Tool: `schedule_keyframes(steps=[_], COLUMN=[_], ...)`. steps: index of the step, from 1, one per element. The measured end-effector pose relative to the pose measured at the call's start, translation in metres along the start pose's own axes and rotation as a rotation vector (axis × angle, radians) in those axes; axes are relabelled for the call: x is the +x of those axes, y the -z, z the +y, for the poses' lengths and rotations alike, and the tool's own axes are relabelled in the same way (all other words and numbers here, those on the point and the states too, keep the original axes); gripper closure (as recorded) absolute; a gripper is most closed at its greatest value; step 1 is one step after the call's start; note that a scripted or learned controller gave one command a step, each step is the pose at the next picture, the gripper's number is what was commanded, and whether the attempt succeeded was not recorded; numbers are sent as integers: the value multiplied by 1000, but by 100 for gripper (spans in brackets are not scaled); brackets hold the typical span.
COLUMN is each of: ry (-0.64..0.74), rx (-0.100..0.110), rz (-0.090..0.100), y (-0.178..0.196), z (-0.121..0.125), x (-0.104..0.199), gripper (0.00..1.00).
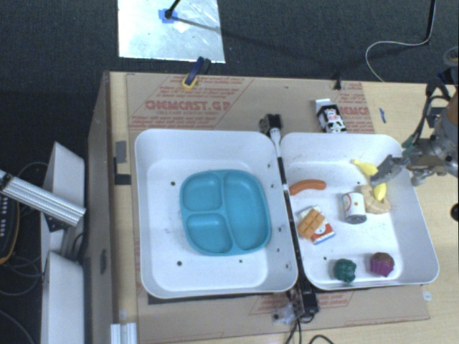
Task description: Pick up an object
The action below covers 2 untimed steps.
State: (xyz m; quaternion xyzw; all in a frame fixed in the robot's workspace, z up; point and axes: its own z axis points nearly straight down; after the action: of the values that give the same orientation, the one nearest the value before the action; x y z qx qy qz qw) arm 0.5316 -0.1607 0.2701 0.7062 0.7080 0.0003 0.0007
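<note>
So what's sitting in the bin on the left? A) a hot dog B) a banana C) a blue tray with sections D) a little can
C: the blue tray lies alone in the left bin, while the food toys are all in the right bin.

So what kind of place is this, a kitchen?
More likely a robotics lab bench than a kitchen: two white bins, a blue divided tray, toy food such as a sausage, and a robot claw reaching in.
</note>
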Motion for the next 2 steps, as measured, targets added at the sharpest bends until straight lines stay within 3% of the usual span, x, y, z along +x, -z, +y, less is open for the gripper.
schedule_keyframes(steps=[1,2], ry=[1,5], rx=[3,-3], rz=[1,7], y=[-111,-181], z=[70,55], x=[8,-38], gripper=[0,0])
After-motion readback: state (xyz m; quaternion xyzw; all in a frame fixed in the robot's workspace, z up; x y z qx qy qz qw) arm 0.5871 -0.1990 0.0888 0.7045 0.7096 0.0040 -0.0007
